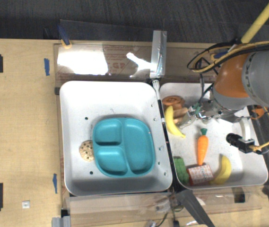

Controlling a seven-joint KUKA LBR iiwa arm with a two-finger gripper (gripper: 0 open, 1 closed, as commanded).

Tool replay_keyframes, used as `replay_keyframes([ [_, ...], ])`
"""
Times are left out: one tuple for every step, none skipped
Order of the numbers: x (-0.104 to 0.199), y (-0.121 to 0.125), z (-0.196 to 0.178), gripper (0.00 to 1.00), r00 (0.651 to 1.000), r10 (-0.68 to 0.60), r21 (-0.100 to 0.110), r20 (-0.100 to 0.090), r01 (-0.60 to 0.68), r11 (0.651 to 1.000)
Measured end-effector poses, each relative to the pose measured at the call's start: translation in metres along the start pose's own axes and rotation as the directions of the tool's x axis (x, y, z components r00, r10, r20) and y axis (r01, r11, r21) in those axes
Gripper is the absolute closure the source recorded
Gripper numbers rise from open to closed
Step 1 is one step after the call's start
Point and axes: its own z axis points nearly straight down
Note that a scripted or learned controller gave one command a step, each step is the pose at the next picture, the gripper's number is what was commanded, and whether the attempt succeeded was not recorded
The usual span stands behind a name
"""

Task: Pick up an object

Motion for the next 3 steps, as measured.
replay_keyframes([
  [0.049, 0.023, -0.102, 0.0, 0.981, -0.194, -0.004, 0.001, 0.194, 0.981],
  [-0.004, -0.022, -0.001, 0.0, 1.0, -0.025, 0.001, 0.0, 0.025, 1.0],
  [-0.07, 0.026, 0.001, 0.0, 0.999, -0.039, 0.023, -0.022, 0.039, 0.999],
])
